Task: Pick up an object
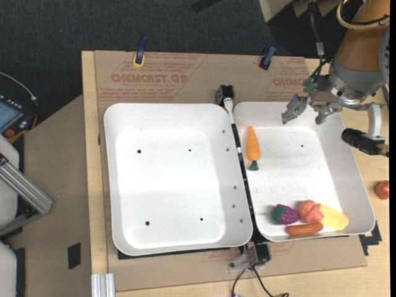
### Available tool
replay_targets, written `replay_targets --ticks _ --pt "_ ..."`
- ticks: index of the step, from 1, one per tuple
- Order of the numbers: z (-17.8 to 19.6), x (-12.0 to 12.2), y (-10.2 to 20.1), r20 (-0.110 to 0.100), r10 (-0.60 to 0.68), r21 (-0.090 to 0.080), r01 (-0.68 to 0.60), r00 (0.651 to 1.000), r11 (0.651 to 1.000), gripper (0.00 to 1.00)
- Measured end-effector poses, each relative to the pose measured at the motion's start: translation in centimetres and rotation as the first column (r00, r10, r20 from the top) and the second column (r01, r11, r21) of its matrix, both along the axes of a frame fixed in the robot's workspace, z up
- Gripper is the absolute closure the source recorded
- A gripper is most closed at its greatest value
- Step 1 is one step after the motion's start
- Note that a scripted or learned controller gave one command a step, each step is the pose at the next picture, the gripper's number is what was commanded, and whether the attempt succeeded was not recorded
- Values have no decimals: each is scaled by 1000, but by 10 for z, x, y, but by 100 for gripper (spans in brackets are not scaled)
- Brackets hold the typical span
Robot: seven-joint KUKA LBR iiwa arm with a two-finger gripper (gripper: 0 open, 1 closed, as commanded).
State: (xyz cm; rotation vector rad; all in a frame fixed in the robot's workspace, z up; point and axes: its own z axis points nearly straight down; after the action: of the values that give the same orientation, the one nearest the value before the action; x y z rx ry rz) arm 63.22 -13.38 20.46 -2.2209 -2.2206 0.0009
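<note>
While the arm (365,39) hangs in from the right, the pincer (307,111) sits above the far edge of the right bin (346,166), fingers spread apart, nothing between them. One fingertip (291,116) points down-left, the other sits just right of it.

Objects, relative to the pincer:
- carrot (252,143): closest item, near-left of the pincer, lying lengthwise against the right bin's left wall, green stem end toward the camera. Not touching the fingers.
- grape bunch (285,215): well nearer the camera, slightly left of the pincer, at the bin's near edge.
- pink-orange piece (311,211): just right of the grapes, touching or almost touching; roughly straight below the pincer in view.
- yellow piece (335,218): right of that one, in the near right corner.
- sausage (305,229): lying across in front of those three, closest to the rim.
- left bin (167,178): well left of the pincer.
- small orange-red object (382,190): right of and nearer than the pincer, on the bench outside the right bin.

Both bins rest on a cardboard sheet (185,70).
</note>
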Motion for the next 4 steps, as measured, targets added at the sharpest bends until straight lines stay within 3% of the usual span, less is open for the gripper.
replay_targets --ticks 1,2,3,4 --pt "-35 -21 38 -5 2 2 -2 1000 1000 0" --pt "-19 -32 99 -2 4 2 -4 1000 1000 0" --pt "29 -3 177 8 6 1 -6 1000 1000 0" --pt "-23 -25 221 -6 3 1 -3 1000 1000 0"
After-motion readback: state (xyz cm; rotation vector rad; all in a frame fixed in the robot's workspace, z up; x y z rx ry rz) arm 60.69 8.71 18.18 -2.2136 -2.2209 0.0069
